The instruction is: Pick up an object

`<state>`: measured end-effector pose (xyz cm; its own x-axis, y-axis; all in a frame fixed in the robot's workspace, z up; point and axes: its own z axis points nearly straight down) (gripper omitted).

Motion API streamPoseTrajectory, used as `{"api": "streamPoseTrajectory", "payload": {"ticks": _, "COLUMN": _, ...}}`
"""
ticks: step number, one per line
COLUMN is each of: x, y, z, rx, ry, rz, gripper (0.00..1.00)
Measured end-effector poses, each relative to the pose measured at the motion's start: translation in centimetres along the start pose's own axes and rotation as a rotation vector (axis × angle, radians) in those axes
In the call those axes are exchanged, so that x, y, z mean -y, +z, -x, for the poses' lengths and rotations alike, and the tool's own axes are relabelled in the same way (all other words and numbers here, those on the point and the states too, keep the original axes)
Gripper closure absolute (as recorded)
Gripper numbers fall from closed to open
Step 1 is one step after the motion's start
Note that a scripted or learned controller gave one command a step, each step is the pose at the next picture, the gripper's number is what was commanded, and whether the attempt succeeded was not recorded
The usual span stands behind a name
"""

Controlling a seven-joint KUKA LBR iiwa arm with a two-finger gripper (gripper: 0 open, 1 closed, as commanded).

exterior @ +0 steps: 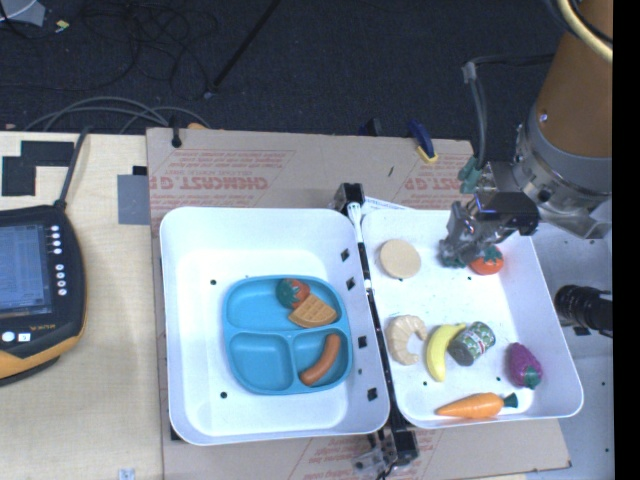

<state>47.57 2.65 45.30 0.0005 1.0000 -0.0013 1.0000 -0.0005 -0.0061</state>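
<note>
My gripper (462,249) hangs low over the far part of the right bin (555,318), reaching in from the right. A small red tomato (488,262) lies just to its right, touching or nearly touching it. In the same bin lie a round tan cracker (400,259), a pale bagel (405,337), a yellow banana (438,352), a small dark can (472,342), a purple eggplant (523,364) and an orange carrot (472,405). Nothing is visibly lifted off the bin floor.
The left bin (190,268) holds a blue divided plate (255,353) with a red strawberry-like piece (292,291), a waffle slice (314,313) and a sausage (321,359). A control pendant (30,288) lies on the bench at far left. Cables run behind the bins.
</note>
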Motion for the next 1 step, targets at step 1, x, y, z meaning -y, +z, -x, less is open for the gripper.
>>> {"api": "streamPoseTrajectory", "payload": {"ticks": 1, "x": -0.03, "y": 0.72, "z": -2.49, "rx": -0.001, "ry": -0.003, "rz": 0.002, "gripper": 1.00}}
